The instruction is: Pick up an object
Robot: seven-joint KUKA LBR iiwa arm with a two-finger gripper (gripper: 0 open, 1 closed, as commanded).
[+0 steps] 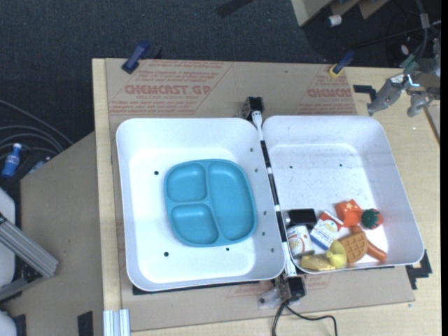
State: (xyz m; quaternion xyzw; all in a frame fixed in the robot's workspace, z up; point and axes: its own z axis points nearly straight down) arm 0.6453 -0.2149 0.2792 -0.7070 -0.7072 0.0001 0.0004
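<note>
While my end effector (413, 89) hangs over the worktop (210, 82) beyond the right bin's (329, 135) far right corner, I cannot tell its state. Small toys crowd that bin's near corner: a black block (302, 216), a white carton (325, 231), an orange piece (348, 211), a strawberry (370, 218), a waffle (354, 246). A blue divided plate (208, 201) lies in the left bin (140, 145).

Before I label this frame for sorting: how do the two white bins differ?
The left bin holds one thing, a blue divided plate lying flat near its middle. The right bin holds many small toy foods crowded into its near corner, with the far part bare. The left bin's floor looks clean; the right bin's is finely speckled. Both are shallow, white and alike in size, touching along one edge.
</note>
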